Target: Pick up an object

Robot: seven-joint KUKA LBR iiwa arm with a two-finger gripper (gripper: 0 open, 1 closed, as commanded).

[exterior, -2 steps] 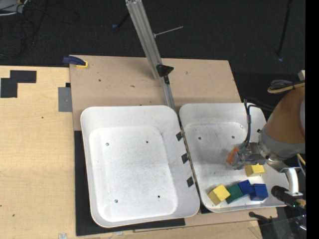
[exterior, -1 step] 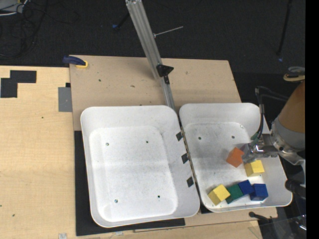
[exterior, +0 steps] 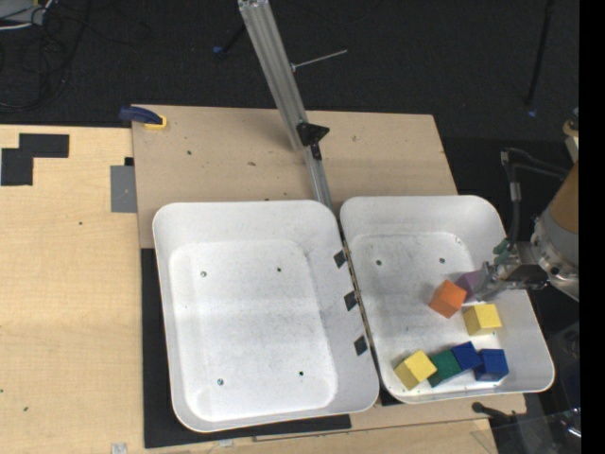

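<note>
In the right bin (exterior: 416, 220) lie several blocks. An orange block (exterior: 448, 298) sits mid-right, with a purple block (exterior: 469, 281) just behind it and a yellow block (exterior: 483, 318) in front. Near the bin's front edge are another yellow block (exterior: 414, 368), a green block (exterior: 444, 367) and two blue blocks (exterior: 467, 356) (exterior: 492, 363). My gripper (exterior: 493, 277) comes in low from the right, its tip right beside the purple block at the bin's right side.
The left bin (exterior: 189, 225) stands beside the right one, joined by black clips (exterior: 351, 299). A slanted aluminium rail (exterior: 279, 74) rises behind the bins. A blue and yellow item (exterior: 143, 116) lies at the board's far left corner.
</note>
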